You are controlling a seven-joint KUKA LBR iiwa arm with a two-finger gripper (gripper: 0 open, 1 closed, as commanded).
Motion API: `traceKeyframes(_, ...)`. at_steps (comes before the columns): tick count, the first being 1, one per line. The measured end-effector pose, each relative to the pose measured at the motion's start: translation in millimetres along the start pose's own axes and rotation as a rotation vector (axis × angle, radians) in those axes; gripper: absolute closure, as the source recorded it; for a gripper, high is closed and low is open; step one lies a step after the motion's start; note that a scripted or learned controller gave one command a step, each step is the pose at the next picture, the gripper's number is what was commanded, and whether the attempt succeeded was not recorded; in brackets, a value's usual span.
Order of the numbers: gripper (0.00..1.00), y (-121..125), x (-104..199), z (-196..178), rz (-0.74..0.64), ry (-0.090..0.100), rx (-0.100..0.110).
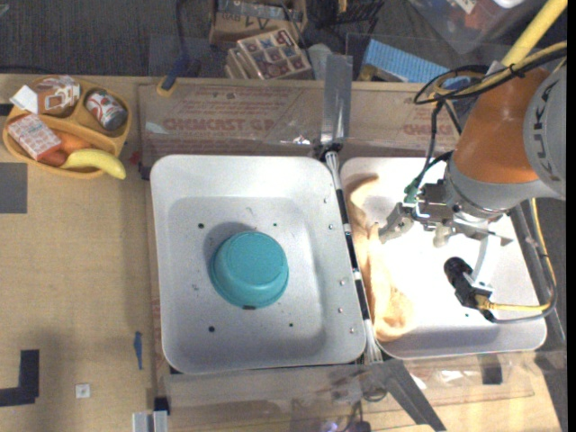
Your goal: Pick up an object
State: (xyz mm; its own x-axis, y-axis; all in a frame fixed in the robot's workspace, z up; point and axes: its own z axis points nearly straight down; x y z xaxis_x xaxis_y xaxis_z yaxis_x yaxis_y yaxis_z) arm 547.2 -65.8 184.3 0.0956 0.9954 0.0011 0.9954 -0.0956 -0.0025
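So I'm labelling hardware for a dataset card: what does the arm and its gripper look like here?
The arm is a thick rounded grey body with a broad orange band above the wrist and dark lettering on its grey shell at the right. The two-finger gripper is small, grey metal. Black and yellow cables loop along the arm, green wiring shows by the wrist, and a black cylindrical part hangs on a yellow cable.

A matt teal plastic bowl (250,269) sits in a smooth, faintly glossy white plastic bin (180,196).

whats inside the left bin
A teal bowl sits upside down near the middle of the left bin, alone on its floor. Whatever lies under the bowl is hidden.
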Motion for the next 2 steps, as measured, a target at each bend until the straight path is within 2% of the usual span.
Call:
traceKeyframes(1, 0.0, 30, -52, -51, 0.026, -0.002, -0.005)
traceKeyframes(2, 0.0, 78, 5, -1, 0.054, -0.002, -0.005)
